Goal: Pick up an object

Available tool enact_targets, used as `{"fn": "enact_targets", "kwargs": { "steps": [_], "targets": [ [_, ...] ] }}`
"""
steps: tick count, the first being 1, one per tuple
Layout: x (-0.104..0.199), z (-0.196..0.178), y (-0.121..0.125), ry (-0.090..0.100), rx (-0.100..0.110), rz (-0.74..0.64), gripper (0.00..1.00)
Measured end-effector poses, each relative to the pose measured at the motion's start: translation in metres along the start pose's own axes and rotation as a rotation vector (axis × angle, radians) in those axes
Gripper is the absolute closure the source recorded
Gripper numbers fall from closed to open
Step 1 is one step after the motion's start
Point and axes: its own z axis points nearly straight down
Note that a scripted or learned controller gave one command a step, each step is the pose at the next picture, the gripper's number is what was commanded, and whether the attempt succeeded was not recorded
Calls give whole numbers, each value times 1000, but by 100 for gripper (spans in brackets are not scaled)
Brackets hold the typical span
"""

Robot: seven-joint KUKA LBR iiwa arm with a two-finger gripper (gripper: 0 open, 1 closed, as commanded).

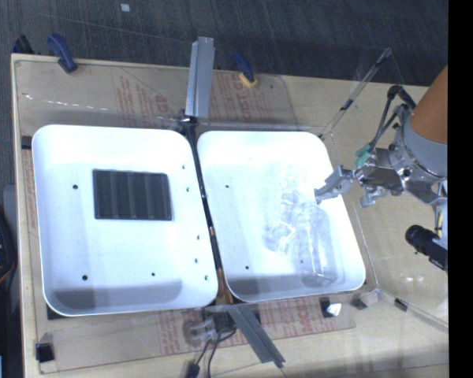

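While clear plastic pieces (299,231) lie jumbled in the right bin (244,211), the hand's (348,181) grip is unreadable.

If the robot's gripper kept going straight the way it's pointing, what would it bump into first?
The gripper points left, into the right bin. It would probably meet the clear plastic objects lying there first, though depth is hard to judge, so it might pass above them.

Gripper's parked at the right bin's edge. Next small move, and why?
Probably shift the gripper left and toward the near edge, over the clear plastic objects in the right bin, before descending. It sits at that bin's right rim, beside the pile, not above it, with nothing visible between its fingers.
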Motion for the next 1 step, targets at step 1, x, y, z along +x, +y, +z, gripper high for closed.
{"fn": "enact_targets", "kwargs": {
  "steps": [1],
  "targets": [
    [29, -109, 13, -2, -3, -106, 0]
  ]
}}
